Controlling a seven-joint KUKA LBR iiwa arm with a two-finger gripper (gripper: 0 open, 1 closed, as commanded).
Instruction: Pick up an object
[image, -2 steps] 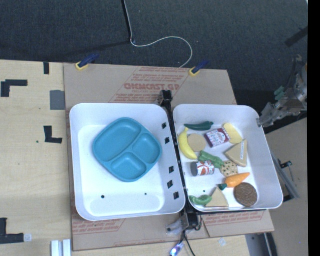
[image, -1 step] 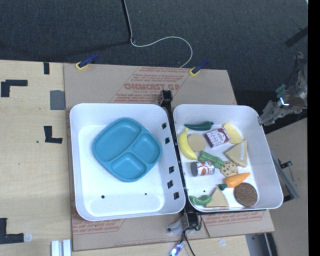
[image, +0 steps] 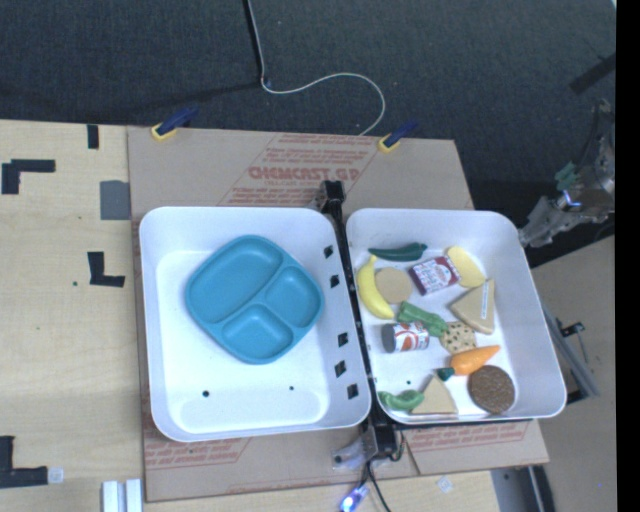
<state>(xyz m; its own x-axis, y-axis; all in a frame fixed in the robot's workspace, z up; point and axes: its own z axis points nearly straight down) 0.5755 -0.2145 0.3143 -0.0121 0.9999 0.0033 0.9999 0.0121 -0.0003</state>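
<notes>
The banana (image: 371, 290) looks light, stiff, smooth plastic; I'd pinch across its middle. The gripper (image: 570, 200) waits aside, fingers impossible to judge

The bench (image: 60, 330) is light wood, marked with black tape pieces left of the cardboard sheet (image: 300, 170). That brown sheet lies flat on the bench, held at its far edge by two clamps, one (image: 175, 122) at the far left corner and one (image: 400, 134) at the far right corner. On the sheet sit two white bins side by side: the left bin (image: 165, 330) and the right bin (image: 535, 330), touching along the middle.
</notes>
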